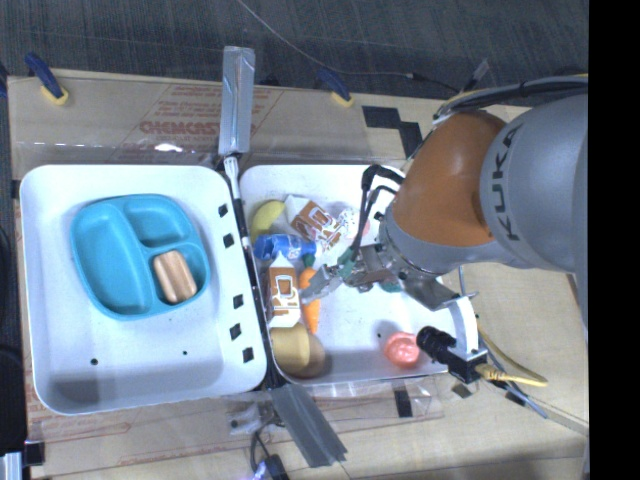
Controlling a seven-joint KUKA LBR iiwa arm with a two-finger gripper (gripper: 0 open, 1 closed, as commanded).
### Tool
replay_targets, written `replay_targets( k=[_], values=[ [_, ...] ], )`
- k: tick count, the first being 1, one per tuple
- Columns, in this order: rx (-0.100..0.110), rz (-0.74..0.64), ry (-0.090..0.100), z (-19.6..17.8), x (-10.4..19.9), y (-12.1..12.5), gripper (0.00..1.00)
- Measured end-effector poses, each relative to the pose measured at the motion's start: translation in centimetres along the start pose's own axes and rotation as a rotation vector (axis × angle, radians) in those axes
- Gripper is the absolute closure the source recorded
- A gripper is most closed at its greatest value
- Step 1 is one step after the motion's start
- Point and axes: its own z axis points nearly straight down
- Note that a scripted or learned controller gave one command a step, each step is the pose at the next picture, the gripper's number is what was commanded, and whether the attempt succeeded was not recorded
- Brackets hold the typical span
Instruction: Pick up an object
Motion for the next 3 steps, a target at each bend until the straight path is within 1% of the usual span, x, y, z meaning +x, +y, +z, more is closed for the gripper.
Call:
replay_targets(
  k=[1,2,3],
  values=[
    [-0.004,0.057,0.0,13.1,-2.9,-0.4,0.0],
    [-0.004,-0.133,-0.002,13.1,-4.7,-0.7,0.0],
    [-0.001,-0.137,-0.001,12.3,-4.7,-0.7,1.0]
  ],
)
